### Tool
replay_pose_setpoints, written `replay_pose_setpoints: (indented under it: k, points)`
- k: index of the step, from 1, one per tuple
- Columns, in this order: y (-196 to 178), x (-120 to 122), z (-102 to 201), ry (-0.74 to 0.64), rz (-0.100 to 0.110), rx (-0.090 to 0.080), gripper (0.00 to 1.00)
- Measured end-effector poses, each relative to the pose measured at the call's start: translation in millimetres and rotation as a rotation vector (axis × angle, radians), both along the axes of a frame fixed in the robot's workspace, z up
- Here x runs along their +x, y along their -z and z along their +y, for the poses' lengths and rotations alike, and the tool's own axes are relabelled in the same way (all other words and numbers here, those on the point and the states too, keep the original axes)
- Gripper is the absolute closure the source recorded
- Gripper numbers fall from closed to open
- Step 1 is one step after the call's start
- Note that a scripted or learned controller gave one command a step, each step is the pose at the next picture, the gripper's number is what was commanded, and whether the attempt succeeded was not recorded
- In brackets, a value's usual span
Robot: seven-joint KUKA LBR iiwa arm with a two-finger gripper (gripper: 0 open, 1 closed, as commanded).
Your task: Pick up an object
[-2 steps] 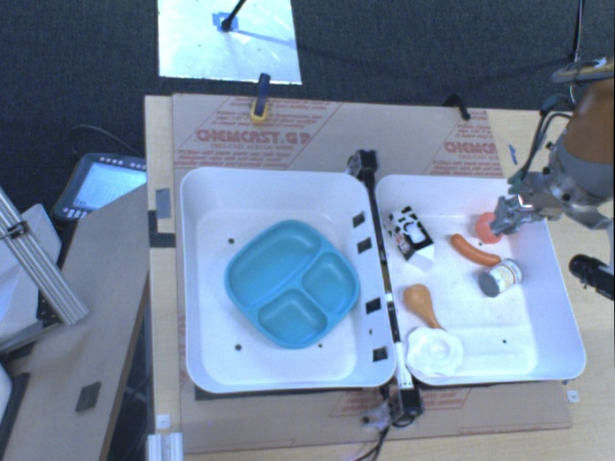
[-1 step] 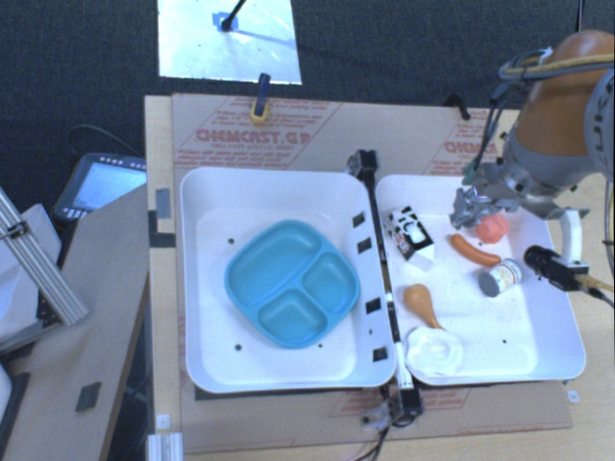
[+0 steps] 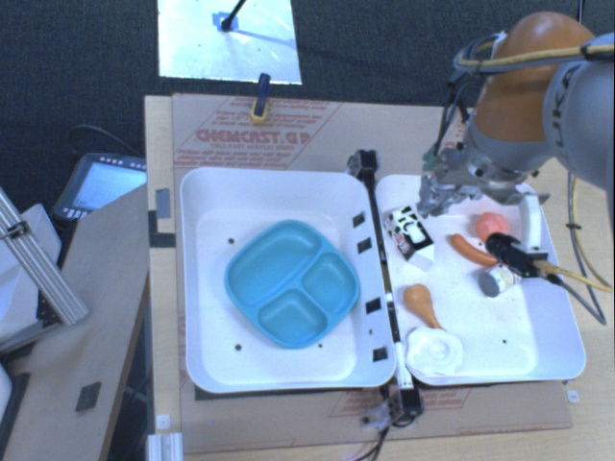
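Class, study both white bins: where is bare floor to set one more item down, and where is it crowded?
Free: right bin floor right of the fried egg; left bin margins around the blue tray. Crowded: under the gripper, where carton, hot dog and drumstick cluster.

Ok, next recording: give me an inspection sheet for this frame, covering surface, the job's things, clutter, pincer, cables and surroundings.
Surface: bench with cardboard sheet under two white bins; left bin, right bin.
Job's things: right bin holds a black-and-white box, toy sausage, pink ball, toy drumstick, toy fried egg and a small grey piece.
Clutter: blue divided plate in left bin; yellow clip on the cardboard's far edge.
Pincer: pincer above right bin's far left corner, close to the box; nothing seen between it.
Cables: yellow cable across right bin's edge.
Surroundings: tablet at left, shiny sheet at top.
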State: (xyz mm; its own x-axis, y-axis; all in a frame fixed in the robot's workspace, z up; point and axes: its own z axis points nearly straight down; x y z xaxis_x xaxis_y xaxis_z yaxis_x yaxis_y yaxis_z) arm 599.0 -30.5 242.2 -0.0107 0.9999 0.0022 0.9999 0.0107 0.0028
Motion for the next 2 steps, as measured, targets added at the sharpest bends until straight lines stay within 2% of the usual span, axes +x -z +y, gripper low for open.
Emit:
replay_pose_setpoints:
  k: [1,2]
  points:
    - [3,9,62,0.000,0.001,0.000,1.00]
    - [14,32,112,0.001,0.000,0.000,1.00]
